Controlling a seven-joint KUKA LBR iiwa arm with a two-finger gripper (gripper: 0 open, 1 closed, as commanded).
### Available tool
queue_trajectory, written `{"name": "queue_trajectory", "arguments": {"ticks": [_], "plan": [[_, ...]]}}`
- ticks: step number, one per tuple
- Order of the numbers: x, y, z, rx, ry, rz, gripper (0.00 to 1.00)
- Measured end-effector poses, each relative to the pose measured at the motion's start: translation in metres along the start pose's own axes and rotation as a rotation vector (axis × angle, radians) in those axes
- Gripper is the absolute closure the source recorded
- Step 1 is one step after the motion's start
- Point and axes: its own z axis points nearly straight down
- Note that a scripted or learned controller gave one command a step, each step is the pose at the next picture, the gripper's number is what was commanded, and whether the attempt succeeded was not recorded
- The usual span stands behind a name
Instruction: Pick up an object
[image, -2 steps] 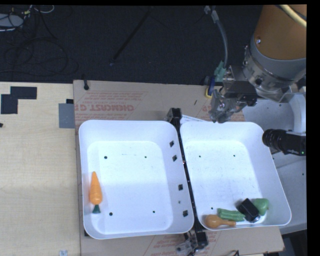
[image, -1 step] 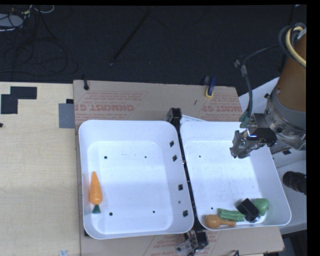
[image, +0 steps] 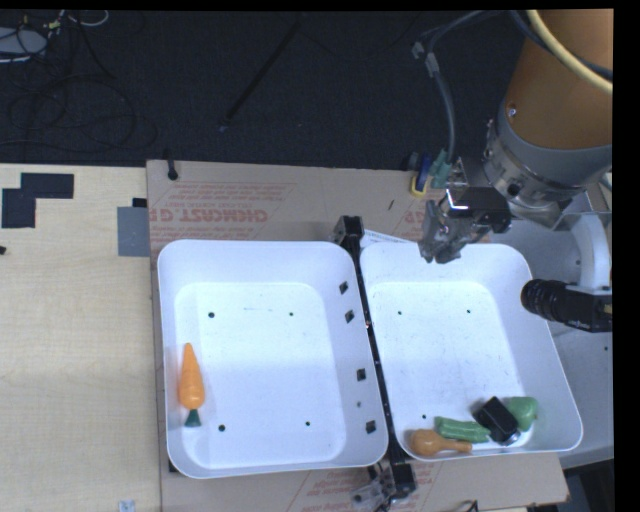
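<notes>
Hovering over the back rim of the right bin (image: 545, 330), in the upper right of the frame, the hand (image: 441, 243) carries nothing visible; its grip I cannot tell. A carrot (image: 190, 383) lies in the left bin (image: 250, 262), lower left, long axis vertical, green end toward the bottom edge.

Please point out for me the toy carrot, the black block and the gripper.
toy carrot (image: 190, 378), camera view, middle of its orange body.
black block (image: 497, 418), camera view, its top face.
gripper (image: 441, 250), camera view, at its lower tip.
</notes>
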Motion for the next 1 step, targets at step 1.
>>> {"name": "queue_trajectory", "arguments": {"ticks": [1], "plan": [[-0.0605,0.0027,0.0269,0.009,-0.002,0.012,1.0]]}}
